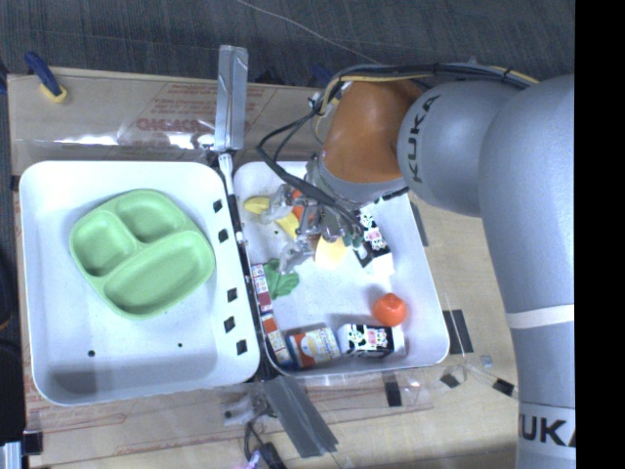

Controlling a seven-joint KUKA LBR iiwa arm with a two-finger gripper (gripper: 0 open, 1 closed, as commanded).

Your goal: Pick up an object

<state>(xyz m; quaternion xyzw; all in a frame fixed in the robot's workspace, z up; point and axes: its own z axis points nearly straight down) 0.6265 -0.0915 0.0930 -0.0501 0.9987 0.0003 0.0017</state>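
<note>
My gripper (314, 225) hangs low over the upper middle of the right bin (430, 306), under the orange band of the arm. Right beside its tips lies a pale yellow object (331, 251), and I cannot make out whether the tips touch it. A yellow banana-like piece (258, 204) lies to the gripper's left, near the bin's top left corner. A green leafy toy (284, 282) lies just below the gripper. An orange tomato-like ball (390, 309) sits lower right. A black-and-white cow-print carton (372, 234) shows at the gripper's right.
The left bin (39, 291) holds a green divided plate (143, 251). Along the right bin's bottom wall lie a small bottle (315, 344) and another cow-print carton (371, 339). A labelled stick (262, 291) lies by the left wall. The arm's bulk covers the bin's upper right.
</note>
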